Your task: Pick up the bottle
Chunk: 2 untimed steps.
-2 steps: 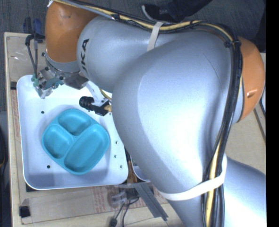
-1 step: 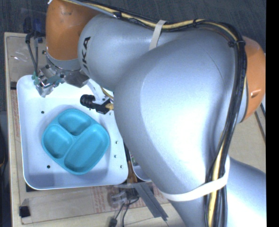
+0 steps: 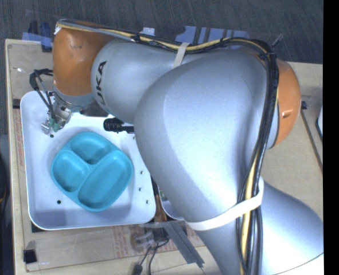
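blue dish (image 3: 92, 169) fills left bin (image 3: 31, 171)

— What do you see of the arm (image 3: 215, 153) itself?

— You're looking at big, smooth, rounded grey housings with a soft sheen. There is an orange band (image 3: 71, 59) at the upper left of the frame, and a second orange section (image 3: 287, 105) at the right edge.

— Any markings or cabling?

— You can read dark "KUKA" lettering (image 3: 100, 82) on the grey shell beside the upper-left band. A bundle of black and yellow cables (image 3: 261, 125) runs along the top and down the right, strapped on with pale ties. Thin black wires loop at the small metallic end effector (image 3: 54, 119).
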Available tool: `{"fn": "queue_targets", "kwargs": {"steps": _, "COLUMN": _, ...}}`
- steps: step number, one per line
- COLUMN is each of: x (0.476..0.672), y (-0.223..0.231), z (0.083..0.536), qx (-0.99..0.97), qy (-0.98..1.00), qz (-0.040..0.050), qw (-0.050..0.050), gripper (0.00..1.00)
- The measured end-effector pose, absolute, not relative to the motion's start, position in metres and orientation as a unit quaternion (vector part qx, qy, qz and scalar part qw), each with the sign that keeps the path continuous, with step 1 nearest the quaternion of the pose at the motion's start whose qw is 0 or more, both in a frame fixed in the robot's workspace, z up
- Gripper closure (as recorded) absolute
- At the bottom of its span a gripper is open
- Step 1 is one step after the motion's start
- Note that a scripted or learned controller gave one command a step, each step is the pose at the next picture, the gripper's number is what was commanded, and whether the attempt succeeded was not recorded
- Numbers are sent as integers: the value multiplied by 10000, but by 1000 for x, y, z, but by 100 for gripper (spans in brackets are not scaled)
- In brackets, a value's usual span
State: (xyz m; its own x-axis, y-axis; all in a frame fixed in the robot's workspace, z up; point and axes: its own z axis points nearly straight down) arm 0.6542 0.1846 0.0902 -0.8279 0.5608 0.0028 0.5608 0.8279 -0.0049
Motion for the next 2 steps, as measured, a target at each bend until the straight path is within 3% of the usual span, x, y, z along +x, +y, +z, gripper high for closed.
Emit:
{"fn": "queue_targets", "kwargs": {"steps": 1, "x": 644, "y": 217, "z": 99, "qx": -4083, "qy": -9129, "qz": 9, "qw": 2, "gripper": 100}}
{"fn": "queue_targets", "kwargs": {"steps": 2, "x": 645, "y": 217, "z": 109, "qx": -4072, "qy": -9134, "qz": 14, "qw": 0, "gripper": 100}}
